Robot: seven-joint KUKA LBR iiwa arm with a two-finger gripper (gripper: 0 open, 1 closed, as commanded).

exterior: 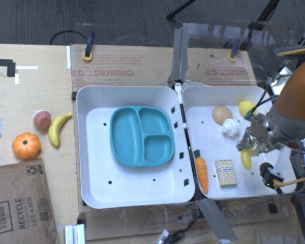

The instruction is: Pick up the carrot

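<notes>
Two white bins sit side by side on the counter (30,85) as I watch from the overhead camera, and the carrot (201,174) lies in the right bin (213,93), against its left wall near the front, green top pointing away from me. My gripper (254,141) hangs over the right side of that bin, just above a small yellow piece (246,159) and well apart from the carrot; whether it is released or clenched I cannot tell from this angle, and nothing shows in its grasp. A patterned box (225,173) rests between the carrot and the gripper, with an egg (222,115), a white lump (230,128) and a lemon (246,107) farther back. I judge the approach is the step in hand. Next, I think, the arm must cross leftward over the box, line up across the carrot's narrow body, and descend without clipping the bin wall. A teal divided plate (142,136) occupies the left bin (91,151).
</notes>
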